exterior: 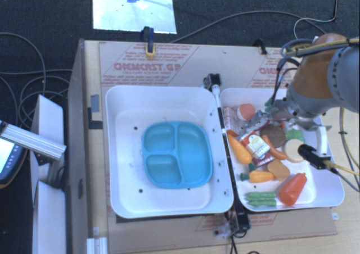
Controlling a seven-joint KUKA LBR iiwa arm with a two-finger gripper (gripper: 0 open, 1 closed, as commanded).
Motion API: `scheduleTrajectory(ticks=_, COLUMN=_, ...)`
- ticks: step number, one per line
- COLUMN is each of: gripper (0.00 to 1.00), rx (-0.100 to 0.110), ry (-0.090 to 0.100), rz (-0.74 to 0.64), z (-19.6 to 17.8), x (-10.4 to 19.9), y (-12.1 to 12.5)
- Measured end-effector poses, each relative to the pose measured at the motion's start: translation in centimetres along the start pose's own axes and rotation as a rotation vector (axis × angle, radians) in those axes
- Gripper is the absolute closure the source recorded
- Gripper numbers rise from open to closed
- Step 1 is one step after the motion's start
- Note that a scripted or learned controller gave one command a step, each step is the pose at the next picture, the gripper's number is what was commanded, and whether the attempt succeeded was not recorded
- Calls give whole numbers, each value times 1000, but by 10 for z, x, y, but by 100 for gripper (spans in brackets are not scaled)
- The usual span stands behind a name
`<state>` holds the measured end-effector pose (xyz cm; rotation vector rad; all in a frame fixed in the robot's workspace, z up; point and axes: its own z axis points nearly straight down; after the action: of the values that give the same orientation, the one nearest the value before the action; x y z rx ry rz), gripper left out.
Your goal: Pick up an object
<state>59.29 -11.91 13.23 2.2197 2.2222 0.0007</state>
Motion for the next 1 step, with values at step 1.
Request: scheduleTrajectory(ticks=1, gripper=0, rx=-4, ry=0, rz=-3, z=-29, x=-5, y=77)
